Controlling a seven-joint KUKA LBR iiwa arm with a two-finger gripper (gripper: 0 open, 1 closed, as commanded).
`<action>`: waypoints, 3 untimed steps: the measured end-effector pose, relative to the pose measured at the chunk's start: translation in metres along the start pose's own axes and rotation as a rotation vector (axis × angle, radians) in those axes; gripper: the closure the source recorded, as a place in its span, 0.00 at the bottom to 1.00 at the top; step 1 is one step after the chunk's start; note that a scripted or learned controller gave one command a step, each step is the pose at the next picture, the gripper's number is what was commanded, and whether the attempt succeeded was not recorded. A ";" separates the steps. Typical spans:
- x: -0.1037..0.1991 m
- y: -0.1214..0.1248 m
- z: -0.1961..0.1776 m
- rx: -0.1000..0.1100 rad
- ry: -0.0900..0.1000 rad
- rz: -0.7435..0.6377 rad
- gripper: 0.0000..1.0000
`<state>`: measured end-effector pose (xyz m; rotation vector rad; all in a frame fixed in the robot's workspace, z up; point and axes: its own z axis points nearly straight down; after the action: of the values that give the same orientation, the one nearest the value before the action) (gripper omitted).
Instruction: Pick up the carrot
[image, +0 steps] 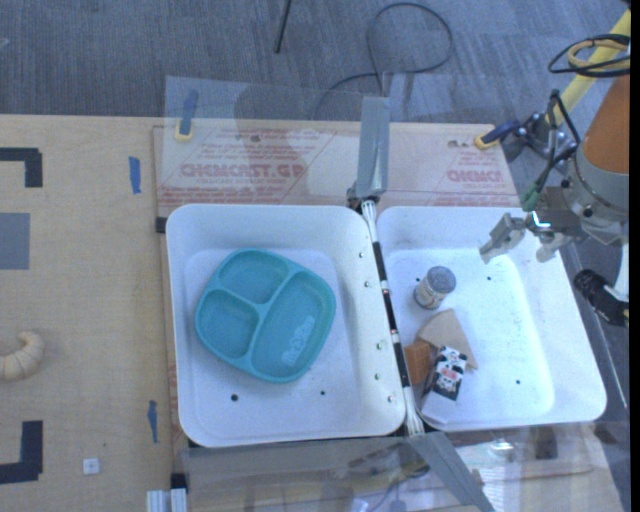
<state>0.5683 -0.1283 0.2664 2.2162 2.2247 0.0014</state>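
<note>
End effector spread with nothing between its fingers, above right bin's far edge, carrot well apart.

Faded red lettering on the clear sheet behind the bins is too blurred to read.

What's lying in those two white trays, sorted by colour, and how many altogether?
Teal: 1, the divided plate
Tan: 1, the flat wedge
Grey and tan: 1, the small tin
Orange: 1, the carrot
Black and white: 1, the little carton
Total: 5
</note>
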 end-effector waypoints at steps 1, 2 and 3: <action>0.084 -0.029 0.082 0.002 0.001 0.001 0.00; 0.056 -0.051 0.082 0.005 0.002 0.258 0.00; 0.073 -0.083 0.082 0.004 0.002 0.046 0.00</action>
<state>0.4853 -0.0552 0.1840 2.2703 2.1757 -0.0017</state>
